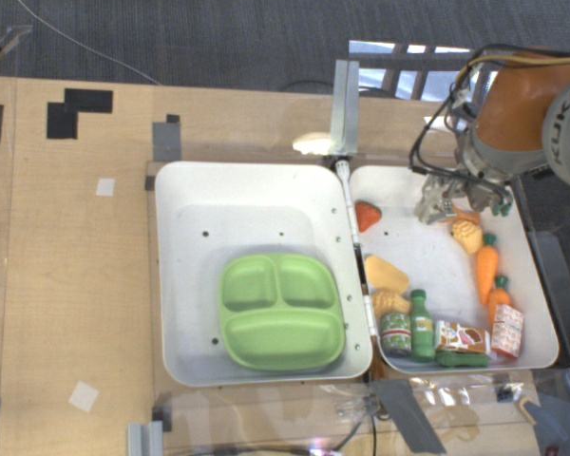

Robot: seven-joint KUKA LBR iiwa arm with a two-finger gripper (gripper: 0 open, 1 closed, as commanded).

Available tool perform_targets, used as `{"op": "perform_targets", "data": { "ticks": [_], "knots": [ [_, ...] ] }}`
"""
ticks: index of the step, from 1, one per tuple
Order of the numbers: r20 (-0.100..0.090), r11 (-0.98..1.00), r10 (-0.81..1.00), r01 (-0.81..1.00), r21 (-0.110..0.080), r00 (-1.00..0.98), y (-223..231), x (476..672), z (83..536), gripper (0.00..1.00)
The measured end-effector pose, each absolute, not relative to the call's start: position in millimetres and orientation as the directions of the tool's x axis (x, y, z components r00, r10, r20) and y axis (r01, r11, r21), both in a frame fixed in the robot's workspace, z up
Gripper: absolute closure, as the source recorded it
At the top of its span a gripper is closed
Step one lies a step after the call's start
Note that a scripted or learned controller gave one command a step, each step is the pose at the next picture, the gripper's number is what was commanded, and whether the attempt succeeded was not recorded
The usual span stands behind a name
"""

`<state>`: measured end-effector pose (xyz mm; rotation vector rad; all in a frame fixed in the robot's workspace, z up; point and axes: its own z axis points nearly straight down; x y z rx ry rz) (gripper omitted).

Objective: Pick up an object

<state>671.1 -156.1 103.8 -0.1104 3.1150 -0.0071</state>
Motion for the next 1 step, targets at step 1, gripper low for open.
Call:
{"op": "perform_targets", "data": {
  "ticks": [1],
  "knots": [
    [-0.026, 1.0, 0.006, 0.006, -0.002, -1.0, -122.9, 667.7, 215.7, 1.0]
  ]
}}
